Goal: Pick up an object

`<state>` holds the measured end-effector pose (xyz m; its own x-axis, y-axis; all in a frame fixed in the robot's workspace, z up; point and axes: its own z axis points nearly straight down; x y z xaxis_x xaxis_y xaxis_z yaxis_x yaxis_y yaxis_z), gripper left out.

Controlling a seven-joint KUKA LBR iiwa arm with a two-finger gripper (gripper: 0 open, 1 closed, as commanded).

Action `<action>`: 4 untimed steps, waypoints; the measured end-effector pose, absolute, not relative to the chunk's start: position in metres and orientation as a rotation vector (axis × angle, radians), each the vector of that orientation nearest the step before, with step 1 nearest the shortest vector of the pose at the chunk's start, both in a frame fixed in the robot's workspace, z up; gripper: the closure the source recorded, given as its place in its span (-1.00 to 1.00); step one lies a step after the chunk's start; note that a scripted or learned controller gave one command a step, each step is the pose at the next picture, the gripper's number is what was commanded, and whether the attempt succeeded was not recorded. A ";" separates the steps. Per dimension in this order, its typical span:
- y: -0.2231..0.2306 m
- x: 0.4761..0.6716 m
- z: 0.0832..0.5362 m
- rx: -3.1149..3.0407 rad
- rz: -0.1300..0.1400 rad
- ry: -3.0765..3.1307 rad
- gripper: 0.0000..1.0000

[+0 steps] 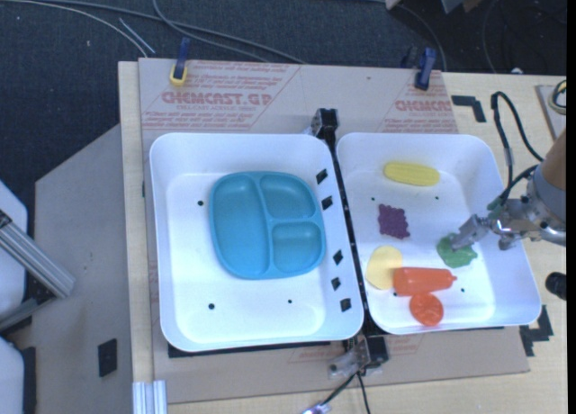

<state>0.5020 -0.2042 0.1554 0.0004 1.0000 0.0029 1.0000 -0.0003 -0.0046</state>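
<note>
Camera view: you look down at a slant on a bench (225, 88) with two shallow white bins side by side.

Left bin (180, 309): it holds a blue divided plate (266, 223) with three compartments. The plate lies flat, a little turned, near the middle of the bin.

Right bin (477, 156): here you see all the small objects.

Yellow corn (411, 173): it lies near the far wall of the right bin, well apart from the other things.

Purple grapes (392, 220): they lie near the middle of the bin, between the corn and the yellow round piece (383, 265).

Yellow round piece: it is close to the left wall of the right bin and touches the orange carrot (423, 280).

Orange carrot: it lies across the near part of the bin, with an orange-red round fruit (427, 310) just beside it, toward the near wall.

Green object (455, 252): it lies to the right of the grapes, right under the tip of the gripper.

Arm (549, 192): it comes in from the right side, over the right wall of the bin.

Gripper (466, 239): its grey tip is at the green object and seems to touch it. The picture is too small here, so you cannot tell how far it is spread or whether it has the green object in its grasp.
</note>
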 end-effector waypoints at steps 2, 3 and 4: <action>-0.207 0.498 0.083 -2.218 0.001 -2.219 -1.00; -0.207 0.499 0.096 -2.221 -0.002 -2.221 1.00; -0.216 0.506 0.153 -2.225 -0.003 -2.226 1.00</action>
